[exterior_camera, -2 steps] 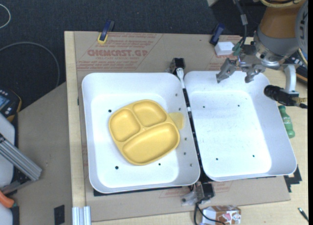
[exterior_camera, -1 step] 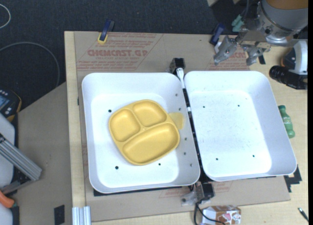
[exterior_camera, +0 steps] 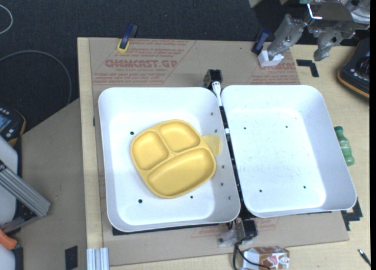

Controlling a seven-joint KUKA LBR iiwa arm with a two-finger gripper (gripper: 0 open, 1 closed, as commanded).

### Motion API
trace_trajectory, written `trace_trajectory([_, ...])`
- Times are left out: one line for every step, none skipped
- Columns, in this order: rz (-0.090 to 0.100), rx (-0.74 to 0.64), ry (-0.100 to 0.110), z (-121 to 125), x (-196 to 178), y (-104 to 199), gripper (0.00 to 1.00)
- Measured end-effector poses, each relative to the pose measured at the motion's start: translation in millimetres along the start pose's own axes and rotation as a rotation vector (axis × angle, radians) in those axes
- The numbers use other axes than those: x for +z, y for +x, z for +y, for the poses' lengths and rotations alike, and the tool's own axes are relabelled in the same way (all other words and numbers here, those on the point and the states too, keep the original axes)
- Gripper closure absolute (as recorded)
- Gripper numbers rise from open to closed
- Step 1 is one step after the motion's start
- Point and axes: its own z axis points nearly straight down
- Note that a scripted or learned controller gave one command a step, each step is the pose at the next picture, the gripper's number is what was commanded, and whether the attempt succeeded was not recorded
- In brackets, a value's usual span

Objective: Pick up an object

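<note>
1. Nearest us, at the front edge of the surface [exterior_camera: 176, 248], we are seeing a small brown-and-white item [exterior_camera: 267, 258] with wires, lying just below the seam between the two bins.
2. In the left bin [exterior_camera: 111, 145] we are looking at the task's thing: a yellow plate [exterior_camera: 172, 158] with three compartments, lying flat near the bin's middle, with a small yellow tab poking out on its right side toward the bin wall.
3. We are judging the pick as not yet begun: the plate is resting on the bin floor with nothing touching it.
4. The right bin [exterior_camera: 282, 145] is lying beside it, the two rims touching along a dark strip. A green piece [exterior_camera: 343, 144] is sitting just outside its right rim.
5. Farthest from us, beyond the right bin, the pincer [exterior_camera: 302, 41] is hanging above the surface's far edge, well apart from the plate. Its two fingers are standing spread, with nothing between them.
6. What is left, as we are reading it: crossing over the right bin, descending on the plate, closing, lifting. Nothing is blocking that path; the plate's low, wide rim may be proving awkward to grip.
</note>
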Motion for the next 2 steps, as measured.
trace_trajectory([0.001,-0.005,0.012,-61.6,-22.3,104.4,0.00])
trace_trajectory([-0.002,0.006,0.011,-58.0,-30.8,98.8,1.00])
